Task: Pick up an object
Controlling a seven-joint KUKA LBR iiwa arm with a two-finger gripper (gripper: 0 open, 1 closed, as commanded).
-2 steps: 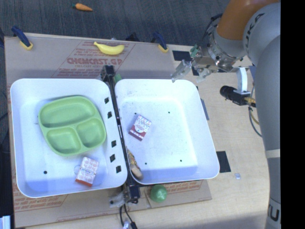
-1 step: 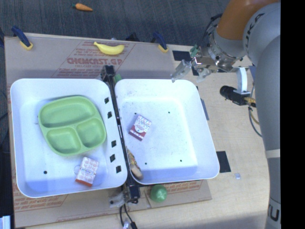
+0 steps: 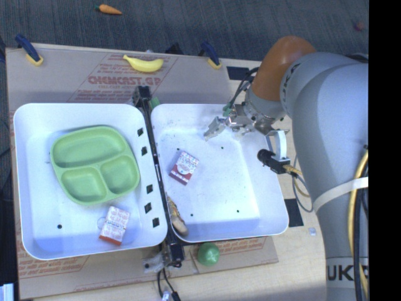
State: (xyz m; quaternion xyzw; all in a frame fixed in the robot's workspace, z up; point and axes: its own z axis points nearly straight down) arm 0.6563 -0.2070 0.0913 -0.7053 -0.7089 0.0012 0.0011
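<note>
While the fingers (image 3: pixel 215 128) hang empty and spread, the small carton (image 3: pixel 183 167) lies tilted, long axis upper-right to lower-left.

the arm (image 3: pixel 326 137) runs off the lower right edge, its lettering cut short. the gripper (image 3: pixel 216 128) is too small and blurred to read. print on both small cartons (image 3: pixel 184 167) (image 3: pixel 114 224) is illegible. a brownish object (image 3: pixel 177 220) at the bins' divider is unidentifiable.

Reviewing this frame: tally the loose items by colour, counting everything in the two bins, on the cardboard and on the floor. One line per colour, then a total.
Green: 2, the divided tray and the ball
Red and white: 2, the left bin's packet and the right bin's packet
Yellow: 1, the banana
Orange: 1, the carrot-like piece on the floor
Total: 6
</note>
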